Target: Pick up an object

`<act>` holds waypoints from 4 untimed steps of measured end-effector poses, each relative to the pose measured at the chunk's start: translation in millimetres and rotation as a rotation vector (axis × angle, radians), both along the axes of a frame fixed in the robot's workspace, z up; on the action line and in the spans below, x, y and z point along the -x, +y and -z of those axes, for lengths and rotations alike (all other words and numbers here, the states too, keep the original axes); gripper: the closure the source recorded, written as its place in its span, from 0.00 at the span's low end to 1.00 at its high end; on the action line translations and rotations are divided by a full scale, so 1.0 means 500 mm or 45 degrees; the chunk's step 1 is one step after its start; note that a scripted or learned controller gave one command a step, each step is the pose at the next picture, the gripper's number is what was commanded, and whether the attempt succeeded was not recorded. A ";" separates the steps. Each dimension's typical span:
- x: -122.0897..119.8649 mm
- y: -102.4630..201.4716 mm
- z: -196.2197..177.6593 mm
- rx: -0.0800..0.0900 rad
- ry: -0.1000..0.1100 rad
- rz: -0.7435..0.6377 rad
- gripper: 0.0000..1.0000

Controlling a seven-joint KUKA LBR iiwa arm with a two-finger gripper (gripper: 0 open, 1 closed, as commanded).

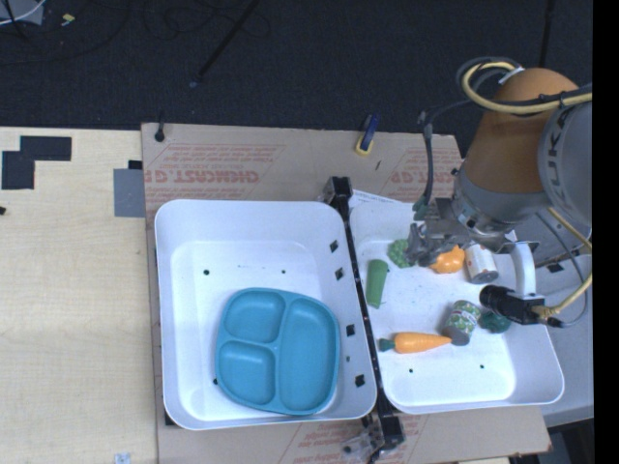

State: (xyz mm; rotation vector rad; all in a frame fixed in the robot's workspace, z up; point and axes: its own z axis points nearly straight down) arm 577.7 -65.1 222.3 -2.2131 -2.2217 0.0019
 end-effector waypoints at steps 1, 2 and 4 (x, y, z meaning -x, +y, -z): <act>0.011 0.121 -0.010 0.001 0.000 0.000 1.00; 0.037 0.210 -0.024 0.002 0.001 0.001 1.00; 0.055 0.332 0.008 0.004 -0.001 0.003 1.00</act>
